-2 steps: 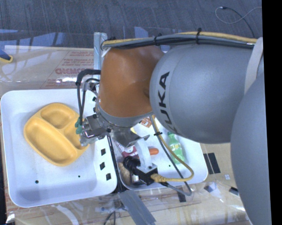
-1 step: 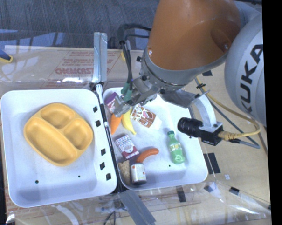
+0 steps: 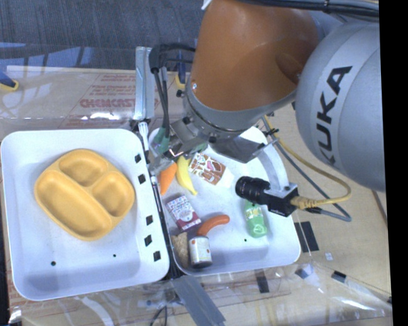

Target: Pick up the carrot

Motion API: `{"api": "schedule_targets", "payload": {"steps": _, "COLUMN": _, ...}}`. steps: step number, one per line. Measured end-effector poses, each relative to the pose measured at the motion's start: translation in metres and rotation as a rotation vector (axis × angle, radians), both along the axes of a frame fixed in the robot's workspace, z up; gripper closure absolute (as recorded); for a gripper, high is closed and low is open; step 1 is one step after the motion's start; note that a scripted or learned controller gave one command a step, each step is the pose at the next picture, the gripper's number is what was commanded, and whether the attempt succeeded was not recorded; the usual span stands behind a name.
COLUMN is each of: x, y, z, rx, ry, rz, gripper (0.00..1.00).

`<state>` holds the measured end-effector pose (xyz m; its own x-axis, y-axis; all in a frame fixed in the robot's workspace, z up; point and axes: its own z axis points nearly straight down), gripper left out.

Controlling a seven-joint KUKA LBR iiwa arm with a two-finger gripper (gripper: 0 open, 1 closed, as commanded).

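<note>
Closely beside carrot (image 3: pixel 166 177): banana (image 3: pixel 186 177), bin wall (image 3: pixel 153 195).

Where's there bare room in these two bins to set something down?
Left bin: bare floor in front of and beside the yellow divided plate. Right bin: crowded; carrot, banana, sausage, can and green bottle cluster under the arm; small gap between can and bottle.

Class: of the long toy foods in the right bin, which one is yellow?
The banana, between the orange carrot and the picture card; the sausage is orange-red.
</note>
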<state>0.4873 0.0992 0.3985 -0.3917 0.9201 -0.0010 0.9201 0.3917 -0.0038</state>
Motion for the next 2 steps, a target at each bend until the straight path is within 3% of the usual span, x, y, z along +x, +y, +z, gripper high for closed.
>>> {"api": "schedule_targets", "payload": {"steps": 1, "x": 0.005, "y": -0.076, "z": 0.042, "rx": 0.002, "ry": -0.004, "rz": 0.056, "gripper": 1.0}}
{"api": "schedule_targets", "payload": {"steps": 2, "x": -0.011, "y": -0.107, "z": 0.032, "rx": 0.001, "ry": -0.001, "rz": 0.029, "gripper": 1.0}}
